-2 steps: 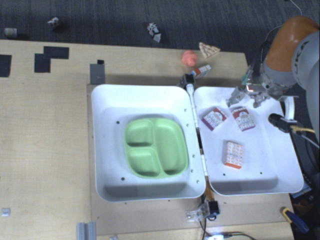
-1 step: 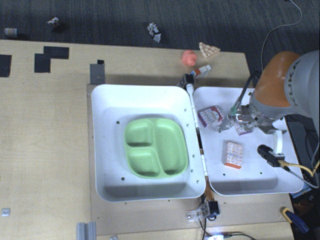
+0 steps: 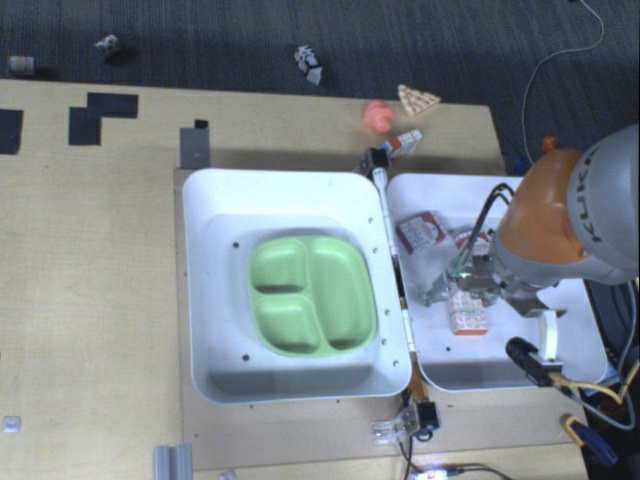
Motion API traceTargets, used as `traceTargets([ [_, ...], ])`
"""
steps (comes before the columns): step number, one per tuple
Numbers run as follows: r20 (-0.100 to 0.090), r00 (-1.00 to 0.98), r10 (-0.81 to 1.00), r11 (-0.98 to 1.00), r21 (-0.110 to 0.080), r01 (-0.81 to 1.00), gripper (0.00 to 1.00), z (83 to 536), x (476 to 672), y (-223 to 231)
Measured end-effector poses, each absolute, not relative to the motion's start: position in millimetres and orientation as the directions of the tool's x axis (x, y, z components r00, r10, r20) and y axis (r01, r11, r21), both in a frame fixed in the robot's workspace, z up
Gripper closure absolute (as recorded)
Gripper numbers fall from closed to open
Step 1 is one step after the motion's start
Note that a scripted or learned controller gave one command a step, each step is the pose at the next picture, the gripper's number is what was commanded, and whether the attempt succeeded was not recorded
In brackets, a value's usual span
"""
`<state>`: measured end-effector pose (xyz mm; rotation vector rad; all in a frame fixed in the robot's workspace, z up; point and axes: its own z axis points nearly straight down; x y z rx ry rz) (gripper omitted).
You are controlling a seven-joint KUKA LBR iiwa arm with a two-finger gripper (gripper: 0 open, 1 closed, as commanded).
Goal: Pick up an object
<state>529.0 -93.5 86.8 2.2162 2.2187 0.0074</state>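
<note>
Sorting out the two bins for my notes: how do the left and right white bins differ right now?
The left shallow white bin holds a green divided plastic tray; the right shallow white bin holds small packets, including a red-and-white carton. The gripper sits over the right bin, not the left. Both are white and shallow.

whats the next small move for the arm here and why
Probably a short drop straight down onto the small orange and white packet in the right bin. The gripper sits right over it, nothing shows between its fingers, and the red and white packet lies farther off.
</note>
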Motion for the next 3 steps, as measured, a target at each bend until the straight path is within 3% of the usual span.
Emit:
traceTargets([
  [1,-0.001,-0.003,1.000,0.003,0.014,1.000,1.00,98.2,531.1,-93.0],
  [2,0.001,-0.004,1.000,0.004,0.003,1.000,1.00,184.7,487.4,-38.2],
  [3,0.001,-0.004,1.000,0.004,0.003,1.000,1.00,200.1,487.4,35.4],
])
